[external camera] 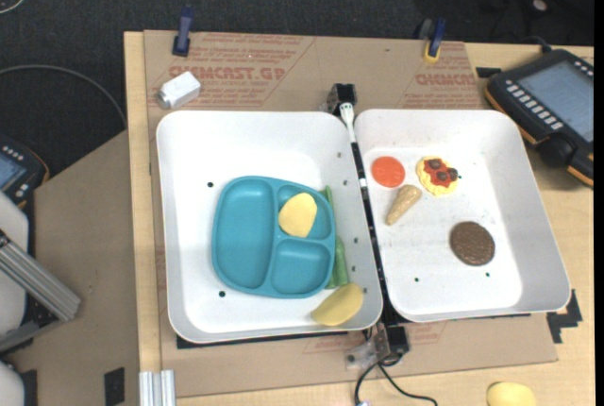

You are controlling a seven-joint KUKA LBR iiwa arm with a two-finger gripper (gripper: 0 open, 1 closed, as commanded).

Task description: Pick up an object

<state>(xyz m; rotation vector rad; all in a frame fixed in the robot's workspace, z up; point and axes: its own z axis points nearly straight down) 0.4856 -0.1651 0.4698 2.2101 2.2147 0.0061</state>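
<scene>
In the left bin point(189, 149) lies a teal divided plate point(253, 239) with a round yellow piece point(298, 215) in its upper right compartment. A green strip point(335, 248) lies along the plate's right side, and a yellow banana-like piece point(338, 305) rests at the bin's front edge. The right bin point(510, 159) holds an orange-red disc point(388, 171), a small yellow pizza-like piece with red spots point(438, 175), a tan cone point(403, 203) and a brown round cookie point(471, 243).
A handheld control pendant point(552, 107) lies at the right edge of the bench. A small white block point(179, 90) sits on the cardboard behind the left bin. Two clamps point(433, 39) hold the board's back edge. A yellow object point(510, 394) sits at the bottom right.
</scene>
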